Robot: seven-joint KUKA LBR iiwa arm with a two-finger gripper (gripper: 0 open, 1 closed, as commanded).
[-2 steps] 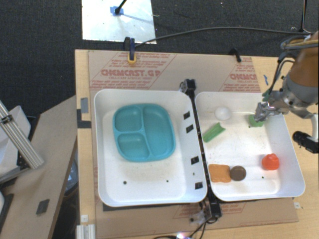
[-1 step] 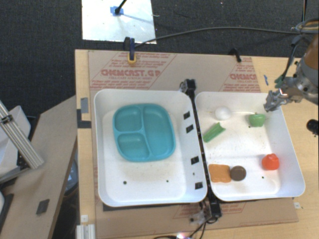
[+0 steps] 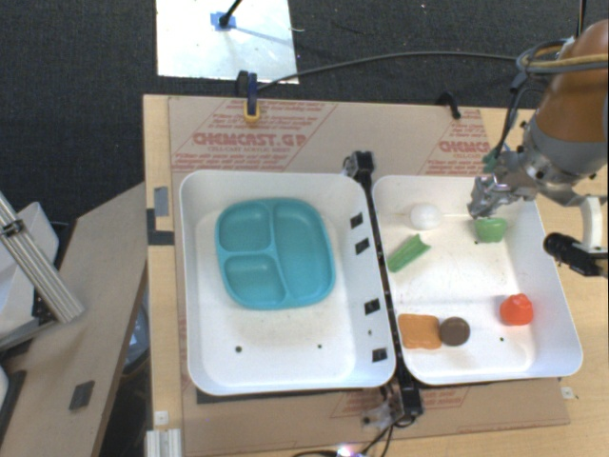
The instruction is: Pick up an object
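Green block [image 3: 491, 228] sits at twelve o'clock in the right bin [image 3: 552, 298], right beneath the gripper [image 3: 490, 198]. Whether the jaws are spread is impossible to tell. Risk: they come down off-centre and nudge it toward the nearby white ball [image 3: 424, 216].

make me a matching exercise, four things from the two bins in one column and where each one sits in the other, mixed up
Things:
1. teal divided plate
2. white ball
3. red object
4. brown round piece

Places:
A. right bin, near edge, touching the orange piece
B. left bin, around its middle
C. right bin, far side, near the divider
D. right bin, close to its right wall

Pairs: 1-B, 2-C, 3-D, 4-A
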